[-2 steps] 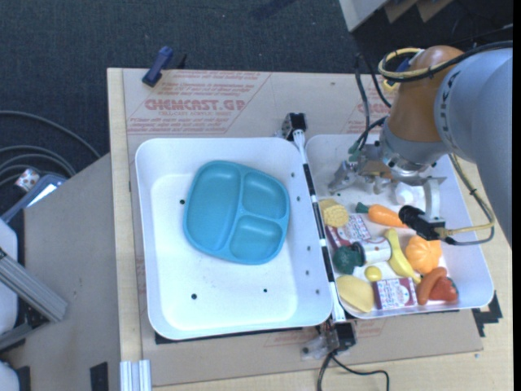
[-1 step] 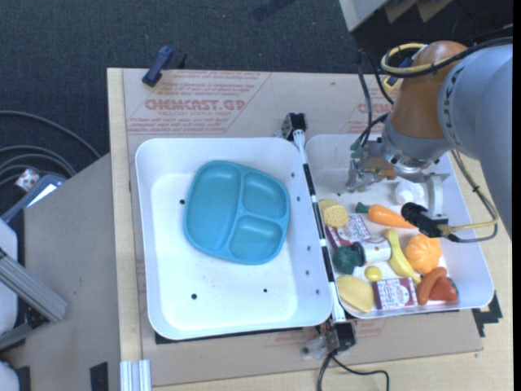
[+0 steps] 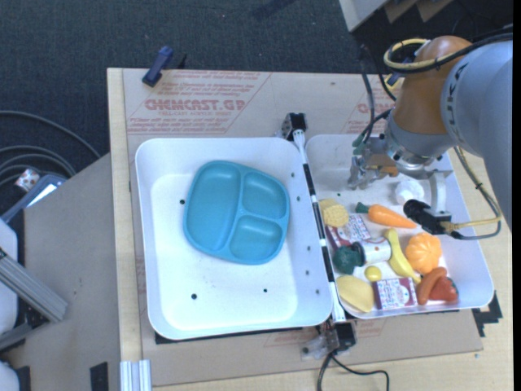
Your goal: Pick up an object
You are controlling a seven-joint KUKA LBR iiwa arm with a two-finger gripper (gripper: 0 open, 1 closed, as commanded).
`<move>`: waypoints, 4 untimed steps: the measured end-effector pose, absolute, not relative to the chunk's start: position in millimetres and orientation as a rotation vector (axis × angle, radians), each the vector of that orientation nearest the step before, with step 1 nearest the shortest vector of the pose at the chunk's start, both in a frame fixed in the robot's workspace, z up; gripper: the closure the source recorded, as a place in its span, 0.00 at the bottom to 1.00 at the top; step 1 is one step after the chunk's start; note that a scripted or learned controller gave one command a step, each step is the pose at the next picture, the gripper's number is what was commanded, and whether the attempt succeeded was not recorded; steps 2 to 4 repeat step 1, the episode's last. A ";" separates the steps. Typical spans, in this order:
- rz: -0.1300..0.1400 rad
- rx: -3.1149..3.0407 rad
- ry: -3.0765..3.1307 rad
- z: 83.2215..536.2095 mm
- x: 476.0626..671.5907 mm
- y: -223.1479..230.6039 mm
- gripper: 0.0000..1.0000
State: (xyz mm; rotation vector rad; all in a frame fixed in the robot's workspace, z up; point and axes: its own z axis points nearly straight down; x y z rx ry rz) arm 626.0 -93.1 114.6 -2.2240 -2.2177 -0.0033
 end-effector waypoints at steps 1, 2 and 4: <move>-0.003 -2.224 -2.217 114.5 625.9 -93.1 0.00; -0.003 -2.224 -2.217 114.5 625.9 -93.1 0.00; -0.003 -2.224 -2.217 114.5 625.9 -93.1 0.00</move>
